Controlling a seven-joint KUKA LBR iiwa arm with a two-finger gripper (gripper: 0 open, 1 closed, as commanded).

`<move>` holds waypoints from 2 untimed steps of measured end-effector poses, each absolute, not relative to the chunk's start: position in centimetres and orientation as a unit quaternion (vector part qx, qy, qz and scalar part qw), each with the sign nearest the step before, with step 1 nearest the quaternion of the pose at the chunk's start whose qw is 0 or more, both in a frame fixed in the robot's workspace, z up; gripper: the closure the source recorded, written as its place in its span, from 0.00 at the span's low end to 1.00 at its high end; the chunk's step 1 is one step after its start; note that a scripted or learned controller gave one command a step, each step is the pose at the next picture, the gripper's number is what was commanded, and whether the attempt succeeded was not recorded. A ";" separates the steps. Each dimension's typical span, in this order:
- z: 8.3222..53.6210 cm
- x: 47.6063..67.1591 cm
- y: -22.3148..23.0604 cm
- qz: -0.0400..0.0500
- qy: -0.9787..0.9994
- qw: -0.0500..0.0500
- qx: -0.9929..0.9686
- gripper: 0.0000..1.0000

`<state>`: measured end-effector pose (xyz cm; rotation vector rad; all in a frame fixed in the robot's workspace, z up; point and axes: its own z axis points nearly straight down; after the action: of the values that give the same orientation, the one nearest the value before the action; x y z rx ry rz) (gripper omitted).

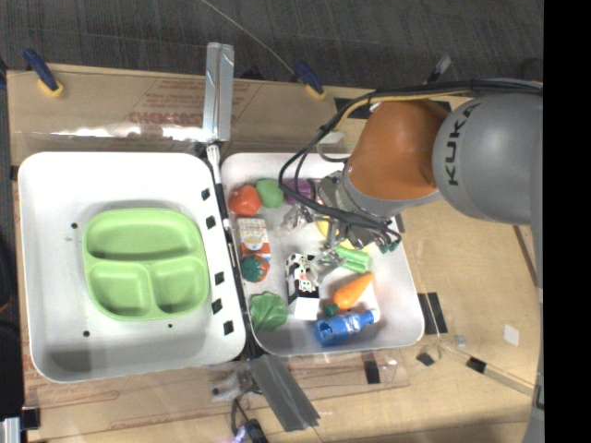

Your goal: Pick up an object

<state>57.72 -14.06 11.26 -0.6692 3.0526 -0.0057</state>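
Observation:
The right bin (411, 317) holds several small toys: an orange-red piece (245, 199), a green lump (271, 192), a small carton (253, 236), a red and green piece (255, 269), a dark green leafy piece (269, 311), a black and white block (301, 273), an orange carrot (353, 290) and a blue bottle (345, 327). My gripper (325, 231) reaches down into the middle of this bin under the orange wrist band (397, 150), close above a yellow-green piece (349, 257). Cables and the wrist hide most of it.
The left bin (46, 192) holds a light green divided tray (146, 261). A metal divider post (219, 90) stands between the bins at the back. Blue clamps (44, 72) sit on the bench's cardboard edge. The grey arm (494, 160) covers the bench's right side.

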 end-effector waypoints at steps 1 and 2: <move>11.1 55.4 -13.6 -0.010 0.987 0.022 -0.161 0.00; 11.3 51.5 -10.5 -0.019 0.972 0.027 -0.232 0.00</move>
<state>51.54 -10.51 11.32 -0.7166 3.0020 -0.0586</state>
